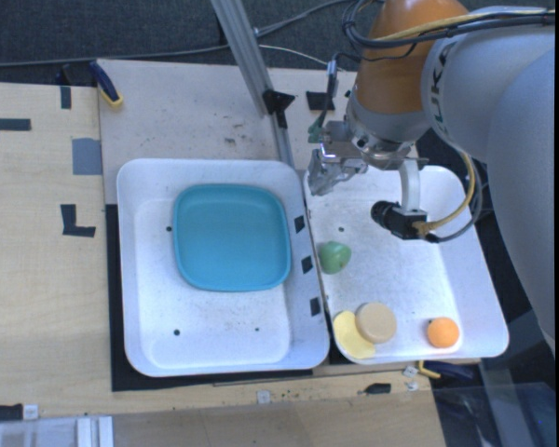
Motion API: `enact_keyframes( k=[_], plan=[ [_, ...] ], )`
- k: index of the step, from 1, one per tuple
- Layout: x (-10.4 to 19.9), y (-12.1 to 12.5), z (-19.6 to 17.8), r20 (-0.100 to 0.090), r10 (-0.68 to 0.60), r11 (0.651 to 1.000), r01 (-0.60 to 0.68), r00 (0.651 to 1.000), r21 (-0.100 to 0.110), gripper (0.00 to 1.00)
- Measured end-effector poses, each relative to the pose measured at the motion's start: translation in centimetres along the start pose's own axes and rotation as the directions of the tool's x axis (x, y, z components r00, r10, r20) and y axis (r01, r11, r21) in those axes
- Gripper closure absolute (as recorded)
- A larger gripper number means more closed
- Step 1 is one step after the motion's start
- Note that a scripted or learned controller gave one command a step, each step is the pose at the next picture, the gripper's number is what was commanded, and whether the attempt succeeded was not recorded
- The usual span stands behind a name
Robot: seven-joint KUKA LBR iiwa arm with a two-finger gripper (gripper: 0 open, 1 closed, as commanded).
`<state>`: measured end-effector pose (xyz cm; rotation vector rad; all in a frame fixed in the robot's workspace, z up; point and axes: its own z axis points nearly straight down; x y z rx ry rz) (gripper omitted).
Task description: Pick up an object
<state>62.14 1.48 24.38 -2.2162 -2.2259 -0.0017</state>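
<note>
While claw (328, 177) hovers over right bin (466, 277), grip state unclear, no legible writing, green obj (334, 257) below.

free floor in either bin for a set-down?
Left bin: bare strip along the near wall, below the blue plate. Right bin: open middle between green object and right wall. Crowded: near edge, yellow and tan pieces, orange ball; gripper over far-left corner.

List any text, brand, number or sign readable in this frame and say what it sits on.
No text reads clearly in this frame.
Dark letters on the grey arm, beside the orange band: cut off and too blurred to read.
Black tape marks on the bench: plain shapes, not writing.
</note>
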Motion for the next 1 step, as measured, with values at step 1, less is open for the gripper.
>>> enact_keyframes(
  k=[1],
  plan=[
    [5.51, -2.78, 0.04, 0.000, 0.000, 1.000, 0.000, 1.000, 0.001, 1.00]
  ],
)
